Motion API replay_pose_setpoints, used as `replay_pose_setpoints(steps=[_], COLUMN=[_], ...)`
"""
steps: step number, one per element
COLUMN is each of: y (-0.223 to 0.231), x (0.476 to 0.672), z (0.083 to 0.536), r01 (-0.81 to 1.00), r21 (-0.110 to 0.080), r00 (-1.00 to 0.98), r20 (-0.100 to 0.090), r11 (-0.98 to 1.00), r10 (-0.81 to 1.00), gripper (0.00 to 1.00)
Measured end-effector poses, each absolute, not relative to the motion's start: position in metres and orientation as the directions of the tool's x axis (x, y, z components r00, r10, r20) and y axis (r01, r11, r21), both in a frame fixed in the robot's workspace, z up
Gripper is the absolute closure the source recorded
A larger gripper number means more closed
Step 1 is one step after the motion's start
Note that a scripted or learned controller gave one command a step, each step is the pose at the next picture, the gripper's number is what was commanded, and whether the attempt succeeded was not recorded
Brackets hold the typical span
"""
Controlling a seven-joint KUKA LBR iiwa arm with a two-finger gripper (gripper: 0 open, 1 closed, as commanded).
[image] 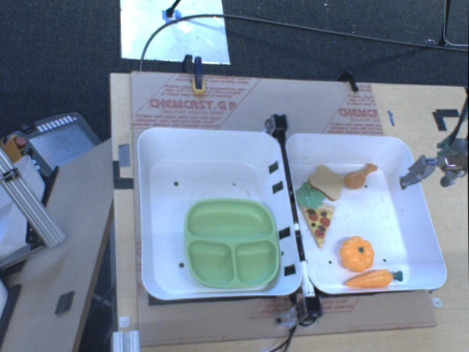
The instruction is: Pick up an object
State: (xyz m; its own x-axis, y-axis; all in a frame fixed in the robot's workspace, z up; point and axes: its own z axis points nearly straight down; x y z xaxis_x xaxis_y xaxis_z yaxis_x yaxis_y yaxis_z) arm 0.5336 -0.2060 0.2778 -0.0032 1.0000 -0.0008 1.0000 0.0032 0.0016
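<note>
Hovering at the right bin's (410, 218) outer rim, the hand (416, 171) is empty; whether its fingers are parted cannot be told. Inside lie a pumpkin (357, 253), carrot (370, 278), pizza slice (319, 222) and drumstick (359, 175). Left bin (157, 196): green divided plate (231, 242).

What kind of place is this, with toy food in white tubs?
Probably a robot test lab. Two white bins sit on a bench: the left bin holds a green tray, the right bin toy food such as a pumpkin and carrot. A gripper reaches in from the right.
</note>
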Motion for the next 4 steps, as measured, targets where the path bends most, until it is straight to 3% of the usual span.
replay_pose_setpoints(steps=[3, 4], y=[-0.204, -0.204], x=[0.550, 0.551], z=[0.122, 0.136], r01=[1.000, 1.000], r21=[-0.001, 0.005], r00=[-0.003, -0.002], r20=[0.000, -0.002], r11=[0.003, 0.002], r10=[1.000, 1.000], gripper=[0.00, 1.00])
